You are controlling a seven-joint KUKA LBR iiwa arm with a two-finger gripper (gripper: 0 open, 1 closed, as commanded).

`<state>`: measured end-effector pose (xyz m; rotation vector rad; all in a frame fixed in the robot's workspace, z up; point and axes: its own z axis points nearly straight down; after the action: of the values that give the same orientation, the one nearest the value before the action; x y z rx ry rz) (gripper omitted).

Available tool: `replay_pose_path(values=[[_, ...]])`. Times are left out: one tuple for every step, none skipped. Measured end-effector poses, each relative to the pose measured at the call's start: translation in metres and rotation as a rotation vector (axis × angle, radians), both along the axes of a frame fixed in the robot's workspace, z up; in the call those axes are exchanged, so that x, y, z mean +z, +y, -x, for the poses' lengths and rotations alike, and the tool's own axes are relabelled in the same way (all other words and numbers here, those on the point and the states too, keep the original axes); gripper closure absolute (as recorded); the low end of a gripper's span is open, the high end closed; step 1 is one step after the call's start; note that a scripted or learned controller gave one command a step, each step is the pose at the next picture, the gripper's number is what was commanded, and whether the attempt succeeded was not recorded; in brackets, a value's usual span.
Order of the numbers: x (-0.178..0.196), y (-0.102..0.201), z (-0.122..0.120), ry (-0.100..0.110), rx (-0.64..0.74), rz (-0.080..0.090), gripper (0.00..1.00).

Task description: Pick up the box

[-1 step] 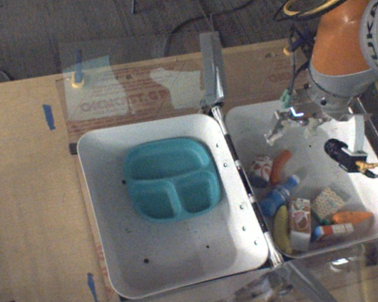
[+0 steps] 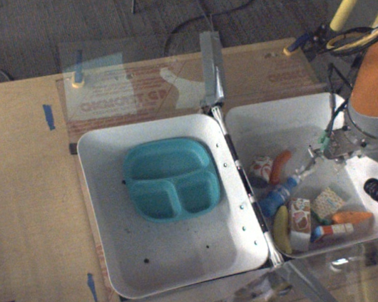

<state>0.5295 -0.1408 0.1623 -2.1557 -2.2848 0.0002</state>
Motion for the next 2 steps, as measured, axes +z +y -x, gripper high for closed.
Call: replay_pose_path(values=[[-0.064,-0.021,0.045,-0.004,0.141,0.001,0.0],[-0.074,-0.057,0.047,-0.009,0.119,0.001,0.0]])
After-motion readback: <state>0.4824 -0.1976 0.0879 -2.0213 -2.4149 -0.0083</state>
